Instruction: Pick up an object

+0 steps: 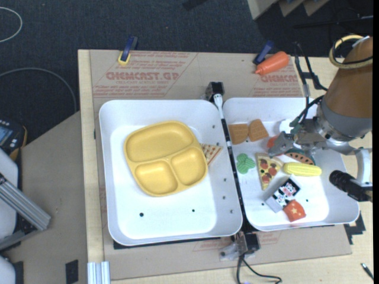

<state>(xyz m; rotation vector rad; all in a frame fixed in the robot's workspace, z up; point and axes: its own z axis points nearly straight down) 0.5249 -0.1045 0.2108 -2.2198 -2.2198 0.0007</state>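
Arm over the right bin point(331, 215), nothing lifted yet.

Taking the yellow corn point(302, 170) as landmark and working near to far: nearest the camera, below the corn, lay 1 red toy point(295, 210) touching a small black-and-white card point(283, 193); to the corn's left lay 1 pizza slice point(267, 170) and 1 green piece point(245, 163). Just above the corn hung the gripper point(289, 142); whether it was released or clenched could not be told. Farther up lay 2 brown bread pieces point(248, 132). The corn looked light, stiff, smooth plastic, likely slippery; pinching across its narrow middle seemed the best hold.
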